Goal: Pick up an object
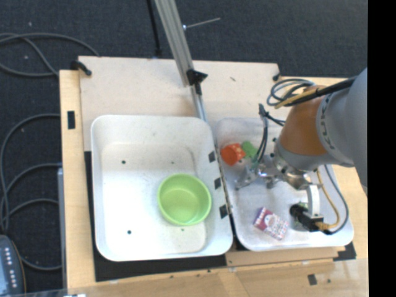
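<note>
Gripper (pixel 250 177) sits low inside the right bin (pixel 244 243), toward its left-middle part, metal fingers pointing left; can't tell if it is open or closed from this angle, and nothing is clearly seen between the tips. Orange object (pixel 232 154) lies just far-left of the gripper, near the bin's left wall, with a small green object (pixel 249 148) touching or right beside it on its right side. Both are close to the fingertips, contact unclear. Pink-and-white packet (pixel 270 222) lies flat at the near side of the right bin, apart from the gripper, tilted a bit. Black connector with yellow cable (pixel 307 218) hangs off the wrist over the near-right part of the same bin. Arm (pixel 331 122) comes in from the right, orange band above the wrist, grey body, cable loops on top at the far side. Left bin (pixel 111 166) holds a green bowl (pixel 184 198) upright, in its near-right area, well apart from the gripper. Two bins sit side by side on the wooden bench (pixel 148 85). Slanted metal pole (pixel 176 36) runs from the far edge down to the gap between the bins. Dark floor with cables around the bench, left side.
</note>
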Available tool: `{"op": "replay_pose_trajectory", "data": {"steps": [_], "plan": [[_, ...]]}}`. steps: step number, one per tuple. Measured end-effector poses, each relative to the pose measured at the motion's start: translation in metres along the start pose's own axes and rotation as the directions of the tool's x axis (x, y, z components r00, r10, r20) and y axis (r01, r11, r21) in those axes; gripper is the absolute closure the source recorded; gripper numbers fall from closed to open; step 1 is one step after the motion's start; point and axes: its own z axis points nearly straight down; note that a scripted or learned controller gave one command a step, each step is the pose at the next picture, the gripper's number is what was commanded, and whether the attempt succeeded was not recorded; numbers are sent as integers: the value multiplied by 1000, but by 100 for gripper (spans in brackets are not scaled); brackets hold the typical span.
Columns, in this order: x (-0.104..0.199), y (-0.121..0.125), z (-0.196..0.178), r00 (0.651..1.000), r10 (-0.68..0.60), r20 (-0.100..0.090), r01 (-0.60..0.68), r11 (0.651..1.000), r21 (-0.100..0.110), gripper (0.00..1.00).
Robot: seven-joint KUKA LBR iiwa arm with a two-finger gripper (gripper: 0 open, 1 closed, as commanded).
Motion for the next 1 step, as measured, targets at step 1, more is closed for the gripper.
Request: {"op": "replay_pose_trajectory", "data": {"steps": [1], "plan": [[0, 1, -12, 1000, 6, -2, -6, 1000, -6, 100]]}}
